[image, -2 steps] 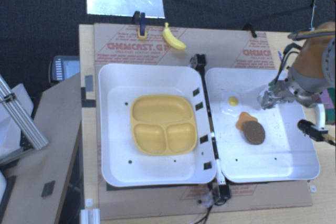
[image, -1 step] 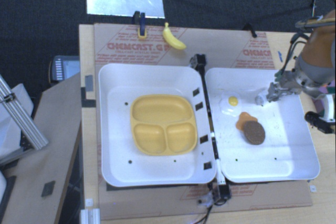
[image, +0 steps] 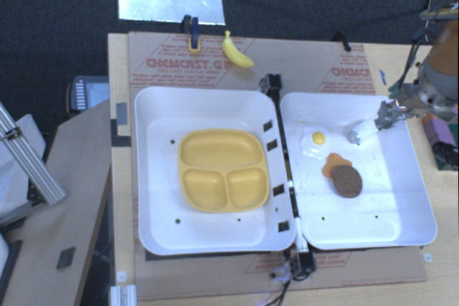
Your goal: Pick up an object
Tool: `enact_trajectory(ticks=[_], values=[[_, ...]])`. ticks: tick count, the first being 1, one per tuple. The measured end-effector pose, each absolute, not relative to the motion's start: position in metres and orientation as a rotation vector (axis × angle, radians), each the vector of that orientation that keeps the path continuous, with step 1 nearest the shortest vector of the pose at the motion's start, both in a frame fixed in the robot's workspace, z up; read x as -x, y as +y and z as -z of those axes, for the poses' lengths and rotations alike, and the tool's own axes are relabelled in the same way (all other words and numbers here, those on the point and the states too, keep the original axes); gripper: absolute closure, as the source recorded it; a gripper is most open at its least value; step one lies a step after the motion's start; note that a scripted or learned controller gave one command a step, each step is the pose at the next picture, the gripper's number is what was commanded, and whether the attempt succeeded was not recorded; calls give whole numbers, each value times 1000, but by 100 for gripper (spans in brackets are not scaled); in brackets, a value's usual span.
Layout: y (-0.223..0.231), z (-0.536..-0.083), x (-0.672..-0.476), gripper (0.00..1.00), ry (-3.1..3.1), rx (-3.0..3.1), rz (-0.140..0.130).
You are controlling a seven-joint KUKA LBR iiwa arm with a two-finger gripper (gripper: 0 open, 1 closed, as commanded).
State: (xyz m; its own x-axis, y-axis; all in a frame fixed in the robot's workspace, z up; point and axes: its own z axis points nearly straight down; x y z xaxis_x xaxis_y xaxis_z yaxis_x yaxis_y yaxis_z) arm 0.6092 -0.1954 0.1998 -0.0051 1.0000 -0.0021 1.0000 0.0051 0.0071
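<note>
1. While I hang over the right white bin (image: 412, 175) at its two o'clock edge, my gripper (image: 388, 113) sits low; whether it is parted or closed I cannot tell.
2. Candidates lie near centre: fried-egg toy (image: 314, 141), brown round cookie (image: 347, 181), orange piece (image: 332, 164).
3. A white cylinder (image: 362, 132) lies closest, just beside me, probably my target.

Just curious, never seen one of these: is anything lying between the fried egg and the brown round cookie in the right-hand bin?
Yes: in the camera view, a small orange piece lies between the white fried egg with yellow yolk and the brown round cookie.
</note>
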Motion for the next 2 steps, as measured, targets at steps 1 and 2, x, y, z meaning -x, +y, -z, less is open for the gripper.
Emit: enact_trajectory(ticks=[1,2], values=[[-196,-255,-611,100,2222,-2209,-6],[-153,-251,-615,100,2230,-2211,-4]])
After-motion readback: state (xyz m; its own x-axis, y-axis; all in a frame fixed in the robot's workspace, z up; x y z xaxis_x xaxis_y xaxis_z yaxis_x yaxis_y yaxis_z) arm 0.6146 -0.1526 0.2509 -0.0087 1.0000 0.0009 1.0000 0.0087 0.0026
